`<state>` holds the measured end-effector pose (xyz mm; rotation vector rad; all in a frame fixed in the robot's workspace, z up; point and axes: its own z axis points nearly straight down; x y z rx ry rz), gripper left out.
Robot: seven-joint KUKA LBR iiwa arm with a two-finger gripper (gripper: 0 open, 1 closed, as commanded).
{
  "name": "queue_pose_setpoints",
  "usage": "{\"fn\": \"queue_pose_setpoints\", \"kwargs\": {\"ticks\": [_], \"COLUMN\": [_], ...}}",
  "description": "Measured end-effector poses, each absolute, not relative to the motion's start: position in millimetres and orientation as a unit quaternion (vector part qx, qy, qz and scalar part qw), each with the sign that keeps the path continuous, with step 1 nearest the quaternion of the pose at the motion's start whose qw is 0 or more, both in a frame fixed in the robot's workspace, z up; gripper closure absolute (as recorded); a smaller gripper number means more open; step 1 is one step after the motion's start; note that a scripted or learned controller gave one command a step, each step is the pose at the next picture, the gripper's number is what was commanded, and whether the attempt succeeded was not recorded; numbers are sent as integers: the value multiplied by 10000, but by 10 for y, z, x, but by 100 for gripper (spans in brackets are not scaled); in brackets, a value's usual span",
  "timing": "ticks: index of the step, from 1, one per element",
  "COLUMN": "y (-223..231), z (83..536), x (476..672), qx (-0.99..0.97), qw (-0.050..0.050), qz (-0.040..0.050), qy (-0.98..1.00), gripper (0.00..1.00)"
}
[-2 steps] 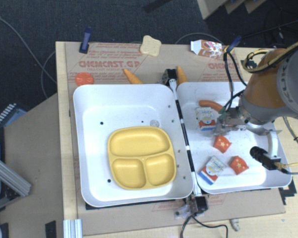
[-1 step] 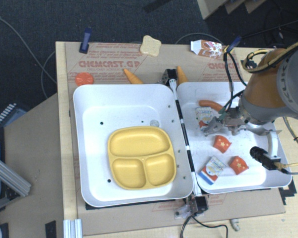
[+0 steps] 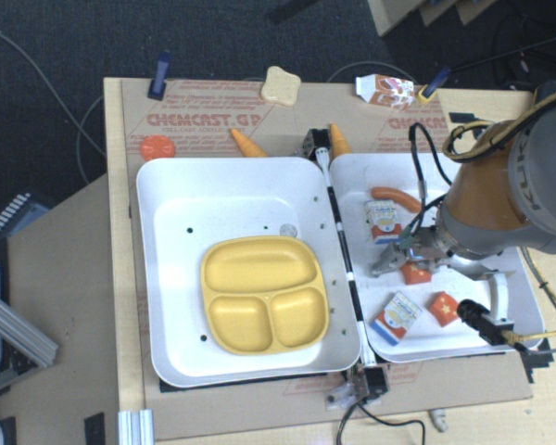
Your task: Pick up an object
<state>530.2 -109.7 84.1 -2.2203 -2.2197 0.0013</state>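
In the right bin [image 3: 528, 290], the gripper [image 3: 400, 260] sits low near its middle, fingers pinching a small orange block [image 3: 416, 273], too hidden to tell its long axis, while an orange sausage [image 3: 395, 196] lies slantwise toward the far edge.

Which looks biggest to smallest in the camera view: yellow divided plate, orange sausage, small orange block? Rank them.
1. Yellow divided plastic plate
2. Orange sausage
3. Small orange block
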Motion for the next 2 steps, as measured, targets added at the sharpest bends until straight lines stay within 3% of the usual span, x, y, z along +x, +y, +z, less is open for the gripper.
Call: {"fn": "queue_pose_setpoints", "kwargs": {"ticks": [1,2], "y": [-1100,-637], "z": [944,2331], "x": [5308,5365], "qx": [-7073,-7067], "qw": [-4,-7], "qz": [-1,-8], "qy": [-7069,-7076], "gripper": [100,100]}}
